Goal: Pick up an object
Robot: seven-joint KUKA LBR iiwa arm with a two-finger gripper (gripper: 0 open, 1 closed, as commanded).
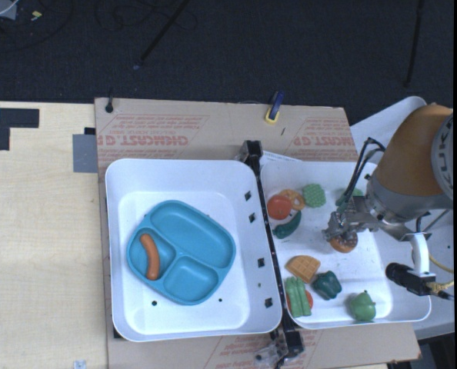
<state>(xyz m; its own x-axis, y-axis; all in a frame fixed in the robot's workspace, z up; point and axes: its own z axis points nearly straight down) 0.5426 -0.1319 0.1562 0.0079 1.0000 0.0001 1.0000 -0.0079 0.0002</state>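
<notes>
**Gripper down on an orange-red piece in the right bin**

A small orange-red toy (344, 244) lies on the floor of the right bin (382, 302), toward its middle, and the gripper (341, 231) sits directly over it, touching or nearly so. The fingers are too dark and small to read, so whether they are spread or closed on the toy I cannot tell.

Around it in the same bin: a red tomato-like ball (279, 206) with a dark green curved piece (287, 227) just below it, an orange ring-shaped piece (295, 199), and a light green knobbly piece (314, 195) near the far wall. Toward the near wall lie a tan waffle-like wedge (303, 267), a dark green pepper (326, 284), a green ridged vegetable (297, 296) (a red piece shows under it) and a light green pepper (361, 306).

The arm (417, 164) comes in from the right, its orange band above the wrist.

The left bin (128, 183) holds a blue divided plate (190, 241), with an orange sausage (150, 255) in its left compartment.
</notes>
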